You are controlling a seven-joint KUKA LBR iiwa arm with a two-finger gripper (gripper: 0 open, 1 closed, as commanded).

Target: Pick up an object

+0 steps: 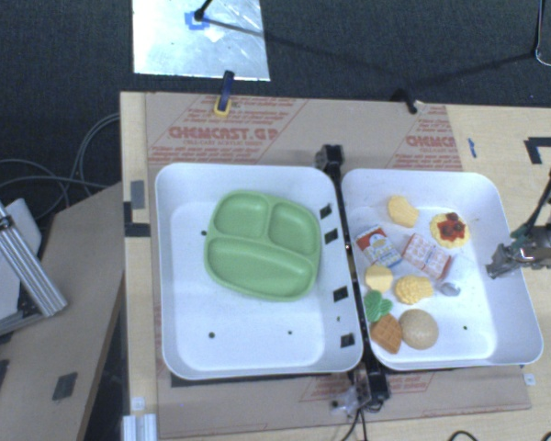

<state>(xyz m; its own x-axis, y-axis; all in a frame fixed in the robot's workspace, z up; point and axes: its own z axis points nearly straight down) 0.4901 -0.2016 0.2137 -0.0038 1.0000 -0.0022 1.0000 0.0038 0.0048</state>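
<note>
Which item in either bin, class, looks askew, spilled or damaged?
Nothing stands out. The green plate lies flat in the left bin. The toy foods sit loosely clustered in the right bin, none outside it. The gripper hangs at that bin's right rim, apart from them.

Two shallow white plastic bins sit side by side on the bench: the left bin carries a pale green three-compartment plate near its middle. The right bin bears a huddle of small toy foods along its left half, among them a round red-and-yellow tart, a red-and-white carton, a tan bun and an orange carrot-like piece. The grey two-finger gripper hangs at the right bin's right edge, apart from the foods.
</note>
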